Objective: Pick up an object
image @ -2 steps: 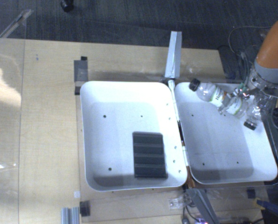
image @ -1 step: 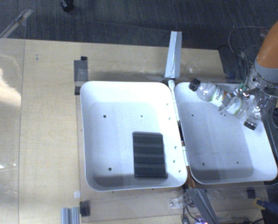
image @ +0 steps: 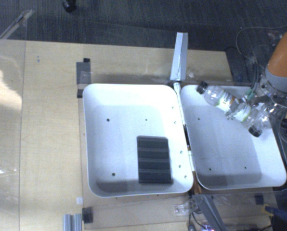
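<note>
We record one clear plastic bottle (image: 219, 98) with a dark cap, lying on its side in the far part of the right bin (image: 215, 143), its capped end pointing toward the divider between the bins and its body running toward the arm. Relative to the bottle, the gripper (image: 253, 113) sits at the end away from the cap, low over the bin floor. The bottle's transparent body and the gripper's parts overlap there, and we cannot tell whether the bottle is between them; whether the hand is released or clenched cannot be judged from this angle. A small dark round part sits just below the gripper, on the near side of the bottle; we cannot identify it.

Above the gripper we note the arm's orange band (image: 284, 57) and the grey wrist beneath it, entering from the side beyond the bottle's base. Cables hang behind the arm.

Count of loose objects: two. The bottle is the one item in the right bin. The other is a black ribbed rectangular block (image: 154, 160), lying flat in the left bin (image: 110, 105), well apart from the bottle and across the divider from it, toward the near wall.

Count of bins: two, white, shallow, side by side and touching along the divider. Both rest on a pale wooden bench (image: 47, 129). A grey upright bar (image: 179, 57) stands behind the junction of the bins, just beyond the bottle's cap
</note>
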Controlling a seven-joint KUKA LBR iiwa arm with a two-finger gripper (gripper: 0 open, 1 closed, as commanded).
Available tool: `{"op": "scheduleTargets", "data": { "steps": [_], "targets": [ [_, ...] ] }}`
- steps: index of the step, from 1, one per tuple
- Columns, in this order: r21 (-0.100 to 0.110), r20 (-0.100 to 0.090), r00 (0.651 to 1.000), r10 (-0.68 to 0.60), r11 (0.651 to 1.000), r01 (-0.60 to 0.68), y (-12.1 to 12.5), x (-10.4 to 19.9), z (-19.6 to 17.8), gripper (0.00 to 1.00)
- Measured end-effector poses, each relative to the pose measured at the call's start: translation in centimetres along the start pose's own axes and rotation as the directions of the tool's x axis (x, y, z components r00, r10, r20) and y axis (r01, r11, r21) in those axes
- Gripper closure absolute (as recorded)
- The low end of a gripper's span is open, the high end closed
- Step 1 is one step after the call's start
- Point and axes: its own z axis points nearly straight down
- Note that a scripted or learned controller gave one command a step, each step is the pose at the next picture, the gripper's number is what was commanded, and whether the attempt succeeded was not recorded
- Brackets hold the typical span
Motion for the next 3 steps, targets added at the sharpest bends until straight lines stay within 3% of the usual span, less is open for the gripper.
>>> {"op": "scheduleTargets", "data": {
  "steps": [1,2,3],
  "targets": [
    [0.015,0.0,0.997,-0.077,0.997,0.077,1.6,-1.3,3.9,0.0],
    [0.028,0.003,0.99,-0.142,0.989,0.142,2.9,-2.6,4.2,0.0],
    [0.007,0.006,0.984,-0.176,0.984,0.176,2.9,-1.8,-1.1,0.0]
  ]
}}
